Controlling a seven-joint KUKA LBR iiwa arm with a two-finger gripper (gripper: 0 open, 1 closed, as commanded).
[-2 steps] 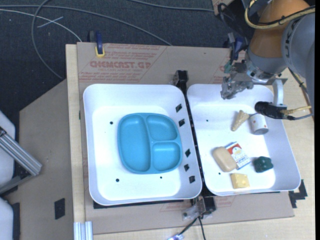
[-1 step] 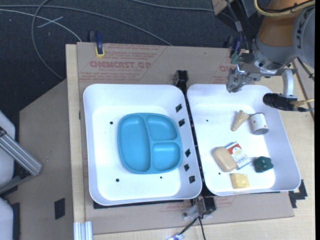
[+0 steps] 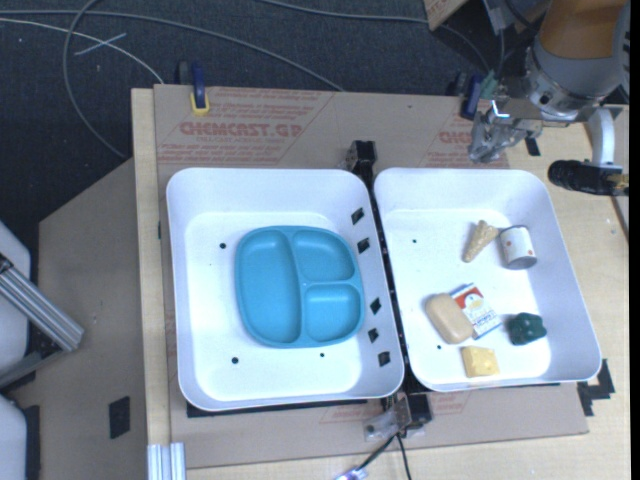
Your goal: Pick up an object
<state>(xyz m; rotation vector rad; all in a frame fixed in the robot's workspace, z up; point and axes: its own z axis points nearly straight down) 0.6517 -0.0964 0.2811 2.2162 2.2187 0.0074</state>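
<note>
Gripper [image 3: 493, 136] hangs above the far rim of the right bin [image 3: 560, 230], nothing between its fingers; can't tell if they're spread or pressed together, too small and blurred. Pickable stuff is all in the right bin: cone [image 3: 480, 240] w/ small can [image 3: 517, 247] just beside it, tan block [image 3: 449, 318] touching a red-white carton [image 3: 478, 309], green lump [image 3: 525, 328], yellow cube [image 3: 481, 361]. Left bin [image 3: 190, 268] has a blue divided tray [image 3: 299, 285]. Best bet imo: go for a loner like the green lump, descend straight, center it btwn fingers, avoid the touching pair.

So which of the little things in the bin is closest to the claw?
The grey can, lying at the back of the right bin, just ahead of the cone.
</note>
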